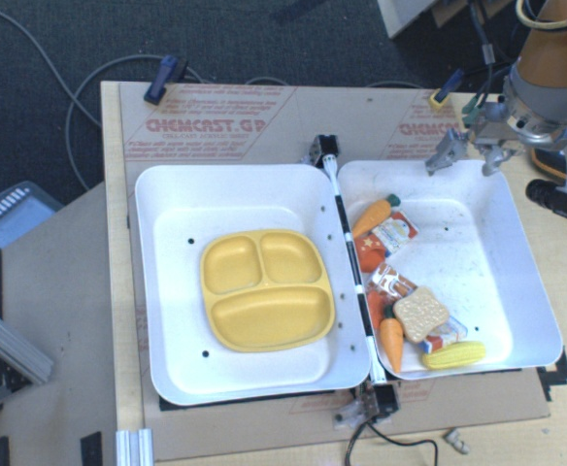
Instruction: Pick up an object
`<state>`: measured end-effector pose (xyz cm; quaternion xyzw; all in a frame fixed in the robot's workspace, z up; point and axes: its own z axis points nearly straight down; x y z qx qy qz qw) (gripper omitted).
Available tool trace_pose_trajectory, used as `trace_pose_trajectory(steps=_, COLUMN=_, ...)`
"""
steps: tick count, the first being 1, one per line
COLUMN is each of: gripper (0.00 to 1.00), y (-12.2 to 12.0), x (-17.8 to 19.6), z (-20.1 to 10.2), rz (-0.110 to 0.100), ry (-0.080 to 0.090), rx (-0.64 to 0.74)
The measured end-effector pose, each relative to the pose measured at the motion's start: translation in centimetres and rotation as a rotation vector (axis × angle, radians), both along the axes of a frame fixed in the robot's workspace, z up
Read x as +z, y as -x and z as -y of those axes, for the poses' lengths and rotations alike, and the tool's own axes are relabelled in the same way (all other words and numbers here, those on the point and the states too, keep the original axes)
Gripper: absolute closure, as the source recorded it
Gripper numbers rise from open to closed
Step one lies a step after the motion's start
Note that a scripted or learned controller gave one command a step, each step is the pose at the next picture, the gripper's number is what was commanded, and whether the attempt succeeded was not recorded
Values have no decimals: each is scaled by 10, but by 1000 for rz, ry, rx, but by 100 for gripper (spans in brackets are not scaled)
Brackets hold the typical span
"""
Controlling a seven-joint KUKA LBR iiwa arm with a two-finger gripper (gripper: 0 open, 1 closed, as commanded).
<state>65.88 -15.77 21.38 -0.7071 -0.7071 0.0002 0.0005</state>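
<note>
Gripper spread above the right bin's far edge, nothing held

Gripper [468, 155] poised over the far rim of the right bin [516, 260], near its far right corner, fingers splayed apart with nothing between them. Grey arm with orange band [552, 61] reaching in from the bench's far right corner.

Heaped along the right bin's left wall: a carrot [373, 216] at the far end, a snack packet [392, 233] just beside it, red pieces [371, 257] and a wrapped item [392, 283] further down, then a cracker [420, 315] touching a second carrot [391, 344], and a corn cob [452, 355] near the bin's near edge. All well apart from the gripper.

Resting in the middle of the left bin [167, 260]: a yellow divided plate [266, 288], three compartments, upright
</note>
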Motion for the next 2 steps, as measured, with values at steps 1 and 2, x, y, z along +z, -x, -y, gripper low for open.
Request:
trace_pose_trajectory(steps=1, gripper=0, y=-7, x=-69, z=-52, rz=-2, ry=-1, rx=1)
trace_pose_trajectory(steps=2, gripper=0, y=15, x=-130, z=-66, rz=-1, ry=0, rx=0)
